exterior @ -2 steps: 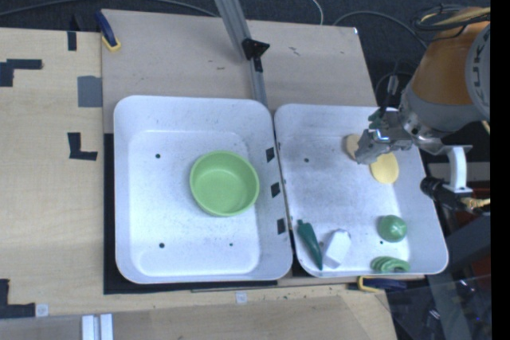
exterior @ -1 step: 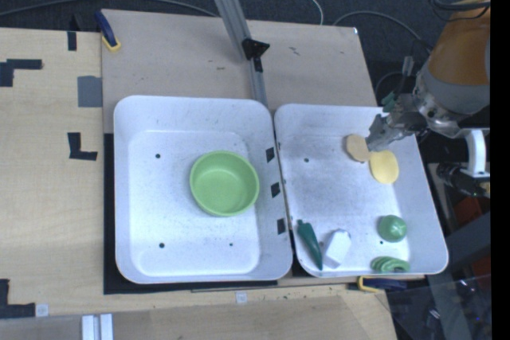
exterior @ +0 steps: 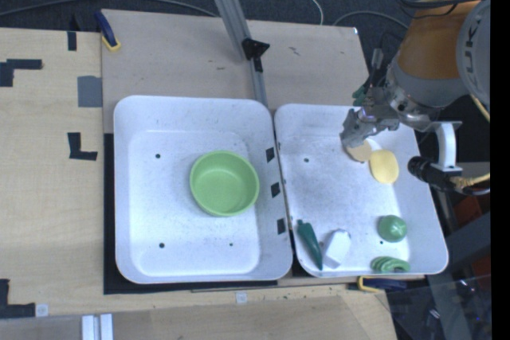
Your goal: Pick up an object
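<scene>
- Near edge of the right bin (exterior: 303,123): a flat green piece (exterior: 390,264), a white block (exterior: 335,246) and a dark green tool (exterior: 309,244) slanting away leftward.
- Further in: a green ball (exterior: 391,228).
- Left bin (exterior: 135,123): a green bowl (exterior: 224,182), upright.
- Farther back: the yellow object (exterior: 383,166), long axis running near-to-far, just beside the gripper (exterior: 357,138); whether its grip is apart or together cannot be told.

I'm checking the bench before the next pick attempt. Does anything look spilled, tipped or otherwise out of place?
Nothing stands out. The green plastic bowl sits upright in the left white bin. The small items in the right white bin, including a pale yellow lump and a green ball, all lie inside its rim.
</scene>
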### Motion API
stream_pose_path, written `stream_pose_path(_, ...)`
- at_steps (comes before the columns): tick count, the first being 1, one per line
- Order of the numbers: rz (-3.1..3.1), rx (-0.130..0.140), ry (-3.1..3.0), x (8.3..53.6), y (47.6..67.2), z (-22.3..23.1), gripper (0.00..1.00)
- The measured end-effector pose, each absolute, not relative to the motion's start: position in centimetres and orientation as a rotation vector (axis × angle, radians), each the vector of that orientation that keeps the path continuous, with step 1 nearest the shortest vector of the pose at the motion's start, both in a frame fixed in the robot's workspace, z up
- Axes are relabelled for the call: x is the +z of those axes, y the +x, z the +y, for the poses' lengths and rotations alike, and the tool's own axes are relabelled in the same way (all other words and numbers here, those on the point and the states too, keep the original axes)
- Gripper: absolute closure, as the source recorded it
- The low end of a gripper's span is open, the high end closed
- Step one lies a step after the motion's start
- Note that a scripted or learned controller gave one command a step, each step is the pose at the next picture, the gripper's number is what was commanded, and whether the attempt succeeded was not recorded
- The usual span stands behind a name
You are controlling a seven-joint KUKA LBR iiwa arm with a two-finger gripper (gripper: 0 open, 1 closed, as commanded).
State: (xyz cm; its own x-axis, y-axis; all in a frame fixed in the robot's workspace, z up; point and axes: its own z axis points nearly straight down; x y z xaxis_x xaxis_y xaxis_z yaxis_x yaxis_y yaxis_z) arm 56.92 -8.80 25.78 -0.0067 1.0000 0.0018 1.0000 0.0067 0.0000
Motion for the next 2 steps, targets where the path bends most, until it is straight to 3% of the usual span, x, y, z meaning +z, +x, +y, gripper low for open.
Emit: stream_pose_path(2, -2.229, -0.001, -2.211, 24.8, 57.9, 2.9, 1.0)
